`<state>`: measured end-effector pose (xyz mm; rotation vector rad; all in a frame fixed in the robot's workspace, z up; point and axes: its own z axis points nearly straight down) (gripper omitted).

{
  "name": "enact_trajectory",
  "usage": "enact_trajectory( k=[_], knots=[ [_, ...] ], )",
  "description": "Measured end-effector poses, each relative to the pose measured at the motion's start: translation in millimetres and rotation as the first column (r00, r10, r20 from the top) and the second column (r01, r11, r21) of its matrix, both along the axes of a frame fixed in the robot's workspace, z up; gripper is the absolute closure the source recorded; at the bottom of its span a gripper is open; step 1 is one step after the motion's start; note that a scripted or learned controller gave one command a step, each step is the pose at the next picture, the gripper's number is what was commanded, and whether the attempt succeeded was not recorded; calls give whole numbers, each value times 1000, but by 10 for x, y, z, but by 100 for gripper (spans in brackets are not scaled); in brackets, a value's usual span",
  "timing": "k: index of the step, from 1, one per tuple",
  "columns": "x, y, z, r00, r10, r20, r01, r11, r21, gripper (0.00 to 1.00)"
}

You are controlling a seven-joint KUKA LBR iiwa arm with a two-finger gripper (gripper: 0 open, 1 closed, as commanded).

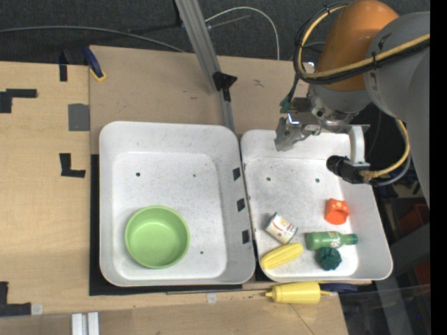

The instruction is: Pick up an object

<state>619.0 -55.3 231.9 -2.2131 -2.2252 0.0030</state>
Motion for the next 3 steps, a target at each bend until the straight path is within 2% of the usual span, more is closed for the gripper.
enact_trajectory(
  k=[1, 3],
  knots=[
    [-198, 599, 38, 1000, 1, 1, -1, 1000, 1, 100],
    [-653, 1524, -146, 1000, 1, -2, -1, 1000, 0, 100]
  ],
)
